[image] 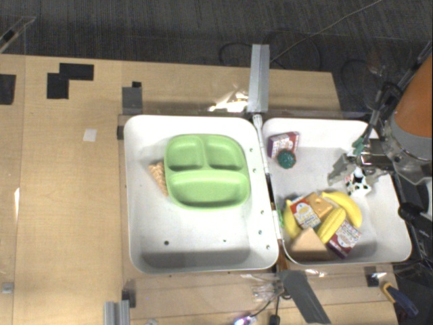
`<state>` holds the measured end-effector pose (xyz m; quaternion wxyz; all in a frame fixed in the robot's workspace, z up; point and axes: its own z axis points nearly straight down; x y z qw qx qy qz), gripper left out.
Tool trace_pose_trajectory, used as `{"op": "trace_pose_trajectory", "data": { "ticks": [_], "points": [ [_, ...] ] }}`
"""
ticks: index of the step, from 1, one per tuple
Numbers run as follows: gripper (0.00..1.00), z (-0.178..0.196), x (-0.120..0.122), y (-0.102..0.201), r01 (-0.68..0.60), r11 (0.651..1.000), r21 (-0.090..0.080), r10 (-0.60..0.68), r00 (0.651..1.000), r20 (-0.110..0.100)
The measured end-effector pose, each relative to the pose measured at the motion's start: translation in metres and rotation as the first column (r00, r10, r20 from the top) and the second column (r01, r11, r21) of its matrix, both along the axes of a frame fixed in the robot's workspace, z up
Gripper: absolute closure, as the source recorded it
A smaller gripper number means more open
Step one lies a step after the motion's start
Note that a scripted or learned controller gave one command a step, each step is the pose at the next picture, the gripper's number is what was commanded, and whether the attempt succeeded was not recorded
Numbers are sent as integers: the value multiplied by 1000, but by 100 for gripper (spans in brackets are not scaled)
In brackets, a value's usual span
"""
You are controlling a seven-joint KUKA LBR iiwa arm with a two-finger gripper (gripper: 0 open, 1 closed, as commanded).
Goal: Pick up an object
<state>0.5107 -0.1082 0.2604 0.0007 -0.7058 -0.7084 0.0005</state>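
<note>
While the wooden bench point(61, 202) carries two shallow white plastic bins side by side, the left white bin point(196, 256) is seen well apart from the claw, on its far left. A green three-compartment plastic tray point(205, 170) lies in that bin, and a tan grainy cracker-like piece point(158, 177) is tucked against the tray's left edge. Nearer the claw, in the right white bin point(318, 141), a small maroon packet point(283, 143) and a teal ball point(287, 159) are placed touching one another, to the claw's left and slightly beyond it. Below and to the left of the claw, a cluster is piled: yellow plastic bananas point(342, 208), a small orange-and-red carton point(308, 214), a tan wedge-shaped block point(310, 241) and a dark red packet point(345, 239). The metal two-finger claw point(348, 168) is held low over the right bin's right half, and whether it is released or clenched cannot be told. A small black-and-white toy figure point(359, 183) is seen just beside the claw's tip, below it.
</note>
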Motion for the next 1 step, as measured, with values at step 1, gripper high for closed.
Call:
{"op": "trace_pose_trajectory", "data": {
  "ticks": [1],
  "points": [
    [0,-166,-11,-31,100,995,1,-100,995,1]
  ]
}}
